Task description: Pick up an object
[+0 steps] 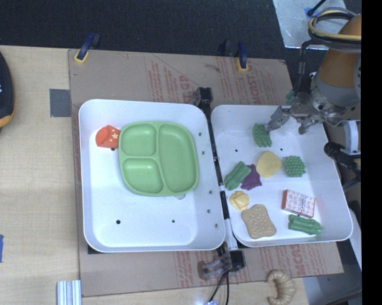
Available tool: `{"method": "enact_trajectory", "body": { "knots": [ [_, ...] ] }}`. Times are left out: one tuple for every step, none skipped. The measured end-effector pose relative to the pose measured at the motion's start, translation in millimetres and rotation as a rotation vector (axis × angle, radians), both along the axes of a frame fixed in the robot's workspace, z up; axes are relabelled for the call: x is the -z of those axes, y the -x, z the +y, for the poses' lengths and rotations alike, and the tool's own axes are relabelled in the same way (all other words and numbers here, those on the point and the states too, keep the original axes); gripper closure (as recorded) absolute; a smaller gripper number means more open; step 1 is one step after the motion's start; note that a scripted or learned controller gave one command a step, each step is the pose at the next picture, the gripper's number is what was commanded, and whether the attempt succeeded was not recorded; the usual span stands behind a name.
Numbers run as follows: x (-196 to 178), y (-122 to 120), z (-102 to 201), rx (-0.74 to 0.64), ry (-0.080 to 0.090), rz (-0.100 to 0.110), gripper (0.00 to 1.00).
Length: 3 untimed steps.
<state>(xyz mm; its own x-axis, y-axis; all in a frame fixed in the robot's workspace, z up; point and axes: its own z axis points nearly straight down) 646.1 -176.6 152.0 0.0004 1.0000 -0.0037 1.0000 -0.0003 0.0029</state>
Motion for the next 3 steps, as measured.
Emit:
{"method": "enact_trajectory", "body": {
  "knots": [
    [64, -9, 27, -0.007, -0.005, 0.012, 0.00],
    [60, -10, 31, -0.006, -0.004, 0.009, 0.00],
    [59, -10, 14, -0.003, -0.002, 0.004, 0.00]
  ]
}}
